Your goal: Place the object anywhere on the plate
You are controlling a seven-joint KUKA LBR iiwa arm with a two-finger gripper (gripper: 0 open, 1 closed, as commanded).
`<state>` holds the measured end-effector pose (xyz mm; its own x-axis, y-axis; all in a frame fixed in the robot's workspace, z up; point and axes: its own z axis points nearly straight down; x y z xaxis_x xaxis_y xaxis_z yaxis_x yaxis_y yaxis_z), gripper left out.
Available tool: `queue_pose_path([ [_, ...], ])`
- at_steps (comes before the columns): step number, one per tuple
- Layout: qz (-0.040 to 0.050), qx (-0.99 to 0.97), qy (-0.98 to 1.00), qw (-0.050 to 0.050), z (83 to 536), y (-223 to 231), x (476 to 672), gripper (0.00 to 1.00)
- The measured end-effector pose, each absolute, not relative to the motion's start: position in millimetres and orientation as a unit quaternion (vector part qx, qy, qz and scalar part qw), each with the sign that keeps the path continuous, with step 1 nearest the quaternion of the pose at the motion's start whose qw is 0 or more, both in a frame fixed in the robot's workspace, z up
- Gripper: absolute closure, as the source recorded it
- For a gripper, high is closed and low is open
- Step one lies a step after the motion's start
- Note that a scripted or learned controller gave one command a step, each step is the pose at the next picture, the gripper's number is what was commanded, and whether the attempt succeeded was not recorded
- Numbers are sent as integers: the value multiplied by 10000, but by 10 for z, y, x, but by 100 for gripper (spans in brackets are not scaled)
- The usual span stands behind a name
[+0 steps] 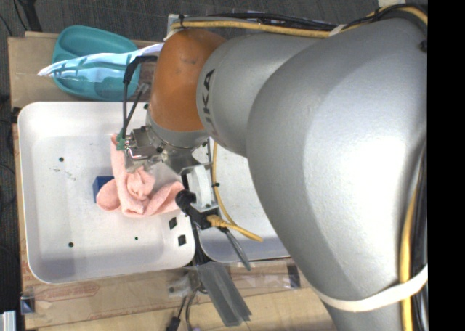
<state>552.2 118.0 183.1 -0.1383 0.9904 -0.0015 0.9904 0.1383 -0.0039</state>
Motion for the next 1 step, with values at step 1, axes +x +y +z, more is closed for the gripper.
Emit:
queue_pose_path([
  [1,10,-6435,-7655,10,1913,836,5976,100],
])
